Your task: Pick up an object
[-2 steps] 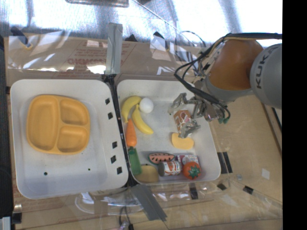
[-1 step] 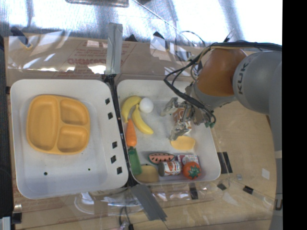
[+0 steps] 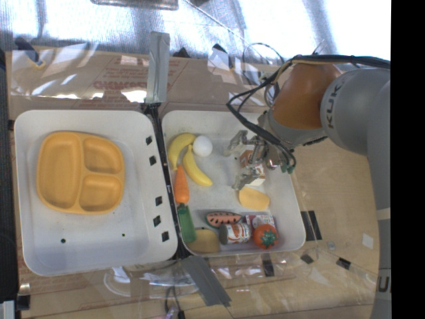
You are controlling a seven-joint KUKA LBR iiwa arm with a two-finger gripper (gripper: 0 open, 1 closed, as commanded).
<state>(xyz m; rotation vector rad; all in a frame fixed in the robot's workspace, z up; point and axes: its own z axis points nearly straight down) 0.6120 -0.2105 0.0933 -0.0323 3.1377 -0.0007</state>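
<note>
My gripper (image 3: 240,158) hangs over the middle of the right bin (image 3: 289,185), its two metal fingers (image 3: 237,140) spread apart and open. A small red-and-white object (image 3: 254,159) sits close by the fingers on the wrist side; I cannot tell whether they touch it. Just below the gripper lies a pale yellow wedge (image 3: 254,199). To its left are two bananas (image 3: 188,158) and a white ball (image 3: 202,146). An orange carrot (image 3: 181,185) and a green piece (image 3: 186,223) lie along the bin's left wall.
Along the right bin's front wall sit a watermelon slice (image 3: 220,218), a small can (image 3: 238,232), a red tomato (image 3: 265,236) and a yellowish piece (image 3: 206,240). The left bin (image 3: 40,244) bears a yellow compartment tray (image 3: 80,172). Black cables (image 3: 249,95) loop behind the wrist.
</note>
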